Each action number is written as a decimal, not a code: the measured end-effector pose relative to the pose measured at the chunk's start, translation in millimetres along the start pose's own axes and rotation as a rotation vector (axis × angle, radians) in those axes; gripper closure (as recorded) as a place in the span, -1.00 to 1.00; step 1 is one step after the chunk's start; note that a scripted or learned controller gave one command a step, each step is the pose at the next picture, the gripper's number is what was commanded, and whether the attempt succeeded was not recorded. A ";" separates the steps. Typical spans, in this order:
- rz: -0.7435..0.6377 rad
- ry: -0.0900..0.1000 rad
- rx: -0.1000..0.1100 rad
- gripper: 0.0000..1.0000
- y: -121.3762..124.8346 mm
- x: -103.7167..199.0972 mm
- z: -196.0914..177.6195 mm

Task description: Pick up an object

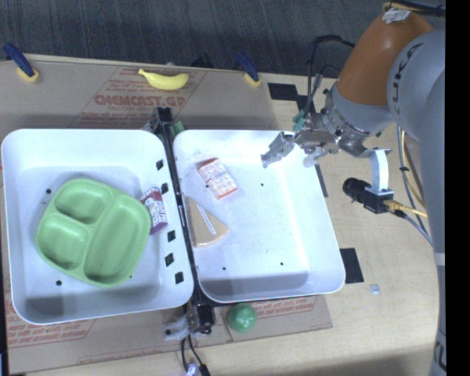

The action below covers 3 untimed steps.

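My gripper [294, 152] hangs over the far right part of the right bin [298, 233], open, with nothing between its fingers. A small red and white box [217, 177] lies in that bin's far left part, well to the left of the gripper. Nearer the front, a tan wedge-shaped piece [204, 222] rests against the bin's left wall. In the left bin [23, 155] sit a green divided plate [92, 230] and a dark red packet [155, 207], the packet at the plate's right edge.
A yellow banana [164, 77] lies on the cardboard behind the bins. A green ball [240, 317] sits in front of the right bin. Blue clamps [21, 61] hold the cardboard's far edge. Black clips run along the divide between the bins.
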<state>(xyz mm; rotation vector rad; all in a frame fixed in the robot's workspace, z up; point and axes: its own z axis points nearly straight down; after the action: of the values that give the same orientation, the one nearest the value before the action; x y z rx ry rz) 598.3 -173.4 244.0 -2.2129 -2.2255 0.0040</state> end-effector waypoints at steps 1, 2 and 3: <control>0.001 0.002 -0.002 -1.00 -58.2 46.7 145.4; -0.006 -0.001 -0.003 1.00 -56.6 46.7 134.8; 0.003 -0.002 -0.004 1.00 -20.6 -14.9 84.5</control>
<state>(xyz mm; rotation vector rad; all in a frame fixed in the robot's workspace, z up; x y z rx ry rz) 577.4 -188.4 159.6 -2.2189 -2.2257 0.0014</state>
